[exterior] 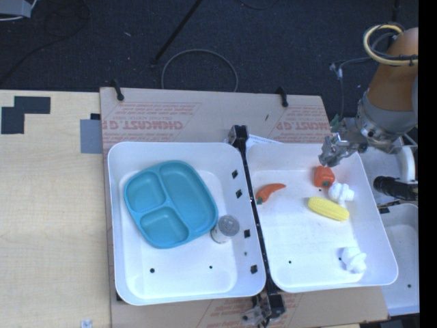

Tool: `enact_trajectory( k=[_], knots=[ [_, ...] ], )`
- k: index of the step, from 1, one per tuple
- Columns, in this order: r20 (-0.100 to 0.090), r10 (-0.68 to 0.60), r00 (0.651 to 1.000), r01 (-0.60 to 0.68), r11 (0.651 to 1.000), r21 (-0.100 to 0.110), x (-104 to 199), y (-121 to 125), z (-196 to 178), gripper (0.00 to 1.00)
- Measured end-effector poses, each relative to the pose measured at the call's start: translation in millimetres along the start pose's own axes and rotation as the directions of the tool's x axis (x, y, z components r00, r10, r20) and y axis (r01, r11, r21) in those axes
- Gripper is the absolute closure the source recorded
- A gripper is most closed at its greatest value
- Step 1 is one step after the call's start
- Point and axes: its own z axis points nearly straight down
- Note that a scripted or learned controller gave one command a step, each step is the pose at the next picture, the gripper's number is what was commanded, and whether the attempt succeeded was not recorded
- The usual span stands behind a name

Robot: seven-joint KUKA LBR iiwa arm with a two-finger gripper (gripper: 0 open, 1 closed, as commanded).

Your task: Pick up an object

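Note:
In the right bin (300, 265) lie an orange-red chili pepper (270, 191), a yellow corn cob (328, 209), a small orange-red round toy (323, 176), a white piece (341, 193) beside it and another white piece (353, 259) near the front right corner. My gripper (332, 153) hangs over the bin's far right part, just above the orange-red toy. Nothing shows between its fingers.
The left bin (177, 279) holds a blue three-compartment tray (170, 203) and a small grey-capped jar (224, 228) at the tray's right corner. A black divider clip line (247, 203) runs between the bins. Cardboard lies under both bins.

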Motion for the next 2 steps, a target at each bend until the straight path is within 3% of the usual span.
enact_trajectory(
  k=[1,2],
  knots=[
    [-0.001,-0.001,1.0,0.001,1.0,0.001,-2,1,-51,1.0],
    [-0.004,-0.004,1.0,0.004,1.0,0.008,43,-13,-50,1.0]
  ],
)
